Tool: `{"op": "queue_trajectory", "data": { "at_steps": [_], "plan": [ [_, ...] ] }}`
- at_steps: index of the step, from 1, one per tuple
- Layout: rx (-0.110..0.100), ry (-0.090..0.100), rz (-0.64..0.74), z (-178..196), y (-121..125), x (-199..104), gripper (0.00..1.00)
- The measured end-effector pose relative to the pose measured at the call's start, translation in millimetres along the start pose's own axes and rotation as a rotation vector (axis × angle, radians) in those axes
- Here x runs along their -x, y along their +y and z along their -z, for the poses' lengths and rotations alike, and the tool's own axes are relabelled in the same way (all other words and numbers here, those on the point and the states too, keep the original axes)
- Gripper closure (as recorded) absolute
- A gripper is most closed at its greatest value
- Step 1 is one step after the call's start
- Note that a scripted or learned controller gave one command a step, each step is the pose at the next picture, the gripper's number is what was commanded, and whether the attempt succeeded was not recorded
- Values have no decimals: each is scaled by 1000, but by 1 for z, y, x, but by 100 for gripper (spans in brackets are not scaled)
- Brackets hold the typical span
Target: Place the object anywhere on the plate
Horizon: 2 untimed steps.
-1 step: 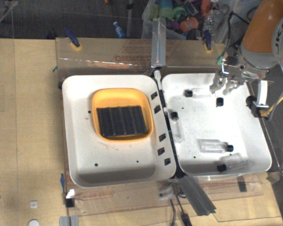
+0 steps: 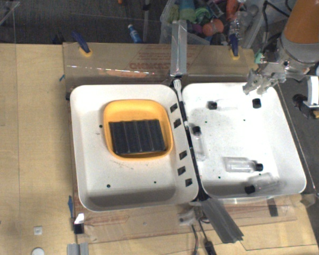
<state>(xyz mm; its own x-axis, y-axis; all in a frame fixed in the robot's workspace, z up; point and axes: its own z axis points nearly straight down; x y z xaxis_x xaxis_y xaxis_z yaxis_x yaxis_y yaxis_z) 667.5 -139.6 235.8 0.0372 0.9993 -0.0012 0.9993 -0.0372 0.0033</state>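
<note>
Clear bottles in the right bin, plate waiting left.

A clear bottle [image 2: 243, 166] lies near the right bin's [image 2: 292, 142] front; my hand [image 2: 257, 84] hovers far-corner, grip unreadable. See-through plastic could slip before reaching the yellow plate [image 2: 110, 110].

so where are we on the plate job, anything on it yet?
Done: nothing new placed. The yellow plate in the left bin carries only a dark ribbed block. In hand: nothing visible; the hand hovers at the right bin's far edge. Left: pick one of the clear vials lying in the right bin, carry it across, set it on the plate.
</note>
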Motion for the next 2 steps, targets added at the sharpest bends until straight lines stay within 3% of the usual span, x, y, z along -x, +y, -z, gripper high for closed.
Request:
{"op": "queue_trajectory", "data": {
  "at_steps": [1,2],
  "plan": [
    [1,0,97,35,0,-5,100],
    [2,0,403,58,1,7,100]
  ]
}}
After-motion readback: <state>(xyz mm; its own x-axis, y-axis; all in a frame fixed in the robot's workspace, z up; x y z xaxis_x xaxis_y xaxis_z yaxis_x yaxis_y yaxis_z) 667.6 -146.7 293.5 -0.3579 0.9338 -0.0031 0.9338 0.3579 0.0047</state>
